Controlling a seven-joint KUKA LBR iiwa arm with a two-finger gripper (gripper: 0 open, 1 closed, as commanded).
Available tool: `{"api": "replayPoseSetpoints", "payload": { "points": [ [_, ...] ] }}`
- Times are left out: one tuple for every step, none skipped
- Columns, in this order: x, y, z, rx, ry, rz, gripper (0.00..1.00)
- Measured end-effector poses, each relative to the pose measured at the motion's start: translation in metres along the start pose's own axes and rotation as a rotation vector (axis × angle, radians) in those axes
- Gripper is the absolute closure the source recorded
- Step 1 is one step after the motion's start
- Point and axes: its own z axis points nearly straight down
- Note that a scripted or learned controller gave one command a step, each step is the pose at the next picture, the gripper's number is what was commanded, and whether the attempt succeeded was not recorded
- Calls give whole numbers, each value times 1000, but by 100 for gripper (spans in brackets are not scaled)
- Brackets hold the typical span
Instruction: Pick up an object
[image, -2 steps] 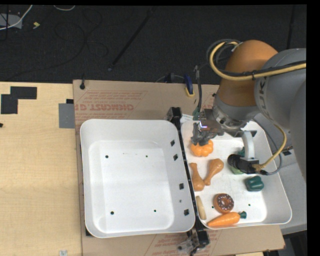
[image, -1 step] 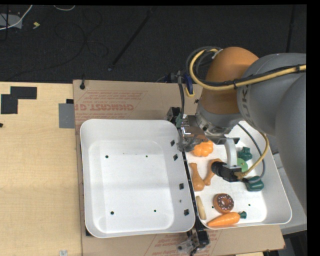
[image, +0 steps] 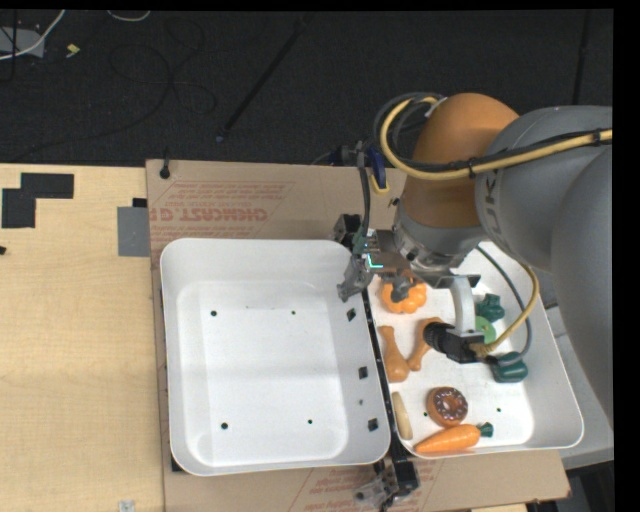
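Overhead, the grey arm with its glossy orange band reaches into the right bin, a shallow smooth white plastic tray, and its pincer sits low over a lumpy orange toy; whether the pincer grips it I cannot tell. Nearby lie a tapered orange carrot, a round brown doughnut and a tan bone-shaped piece. Beside it stands the left bin on the pale wooden table

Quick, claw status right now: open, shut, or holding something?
Claw: low in the right shallow white bin over the small orange pumpkin-shaped toy; state cannot be told.
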Motion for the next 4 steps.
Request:
{"api": "replayPoseSetpoints", "payload": {
  "points": [
    [-39, 6, 34, 2, -1, 5, 0],
    [24, 8, 32, -1, 1, -3, 0],
    [101, -6, 116, 7, 1, -4, 0],
    [96, -4, 102, 5, -1, 2, 100]
  ]
}}
